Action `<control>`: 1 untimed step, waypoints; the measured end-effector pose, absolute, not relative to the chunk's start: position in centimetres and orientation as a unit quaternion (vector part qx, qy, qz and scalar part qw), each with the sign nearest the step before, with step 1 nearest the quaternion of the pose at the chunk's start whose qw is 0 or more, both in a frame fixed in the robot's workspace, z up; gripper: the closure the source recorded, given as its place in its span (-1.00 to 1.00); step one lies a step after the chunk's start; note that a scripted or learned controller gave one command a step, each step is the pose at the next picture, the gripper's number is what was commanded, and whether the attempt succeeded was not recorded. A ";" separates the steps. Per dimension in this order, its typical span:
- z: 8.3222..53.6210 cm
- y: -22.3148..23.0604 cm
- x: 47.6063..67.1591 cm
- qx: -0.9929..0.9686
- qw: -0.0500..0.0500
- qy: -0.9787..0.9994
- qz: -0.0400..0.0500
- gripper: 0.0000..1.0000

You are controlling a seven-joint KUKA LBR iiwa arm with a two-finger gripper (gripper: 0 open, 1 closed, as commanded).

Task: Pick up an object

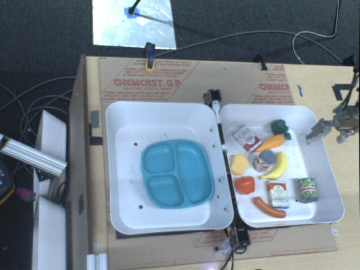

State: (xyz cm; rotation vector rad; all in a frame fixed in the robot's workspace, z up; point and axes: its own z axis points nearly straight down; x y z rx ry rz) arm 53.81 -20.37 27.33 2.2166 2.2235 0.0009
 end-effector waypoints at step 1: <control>16.1 -14.0 60.7 0.706 -0.001 0.708 0.000 -1.00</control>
